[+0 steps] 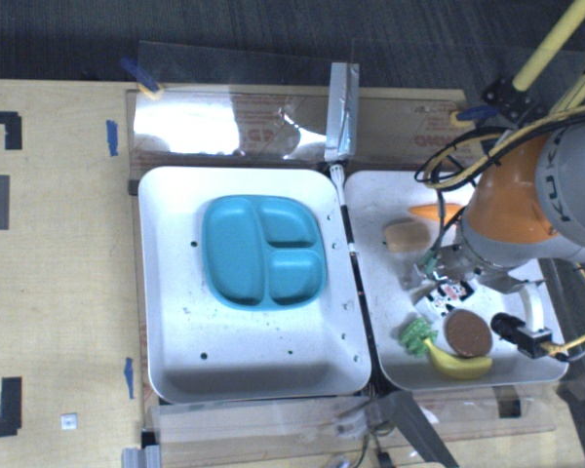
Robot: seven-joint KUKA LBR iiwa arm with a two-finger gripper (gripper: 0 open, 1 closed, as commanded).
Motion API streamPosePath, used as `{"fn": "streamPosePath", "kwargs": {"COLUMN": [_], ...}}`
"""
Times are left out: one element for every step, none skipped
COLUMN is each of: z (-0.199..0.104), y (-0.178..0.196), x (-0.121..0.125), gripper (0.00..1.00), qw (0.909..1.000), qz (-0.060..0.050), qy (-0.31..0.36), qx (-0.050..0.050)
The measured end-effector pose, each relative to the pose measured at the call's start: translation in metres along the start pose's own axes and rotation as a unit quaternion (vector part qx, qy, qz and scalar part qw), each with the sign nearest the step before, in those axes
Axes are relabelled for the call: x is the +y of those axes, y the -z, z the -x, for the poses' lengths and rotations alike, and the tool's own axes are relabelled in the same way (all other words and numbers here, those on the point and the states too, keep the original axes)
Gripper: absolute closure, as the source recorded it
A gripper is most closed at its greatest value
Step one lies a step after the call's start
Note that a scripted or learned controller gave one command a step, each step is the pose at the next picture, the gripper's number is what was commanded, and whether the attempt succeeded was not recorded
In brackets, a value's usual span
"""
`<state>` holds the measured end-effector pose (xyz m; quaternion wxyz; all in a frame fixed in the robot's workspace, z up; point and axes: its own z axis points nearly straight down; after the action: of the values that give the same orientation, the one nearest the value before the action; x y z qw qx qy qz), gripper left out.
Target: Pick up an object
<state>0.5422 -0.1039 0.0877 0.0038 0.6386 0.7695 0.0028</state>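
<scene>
The end effector (441,286) hangs low over the middle of the right shallow white bin (385,291). Can't tell if it's spread or pressed together, as the wrist hides it, and nothing visibly sits in it.

Nearest pick candidates are the brown round disc (468,332) at approx 5 o'clock from it, just beside, and the tan rounded lump (406,235) at approx 11 o'clock, near. Judgement: the lump is the better bet, since it stands apart w/ bare floor around it. Centre over it, come straight down, close across the short side.

The disc looks harder. It's flat, and the yellow banana (460,364) touches its lower edge at 6 o'clock, w/ a green leafy piece (414,333) just beside at 9 o'clock, so a grab there may catch two things or skid off. An orange carrot-like piece (431,211) lies at 12 o'clock, partly under the grey-and-orange arm (512,213).

The left white bin (175,291) holds a blue divided plastic tray (265,250), well apart.
</scene>
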Motion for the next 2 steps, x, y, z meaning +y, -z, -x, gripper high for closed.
{"fn": "streamPosePath", "kwargs": {"z": [0.004, 0.042], "y": [0.001, 0.004], "x": [-0.030, 0.002], "gripper": [1.00, 1.00], "qw": [0.9914, 0.9999], "qz": [0.000, -0.003], "qy": [0.130, -0.014], "qx": [0.000, 0.000]}}
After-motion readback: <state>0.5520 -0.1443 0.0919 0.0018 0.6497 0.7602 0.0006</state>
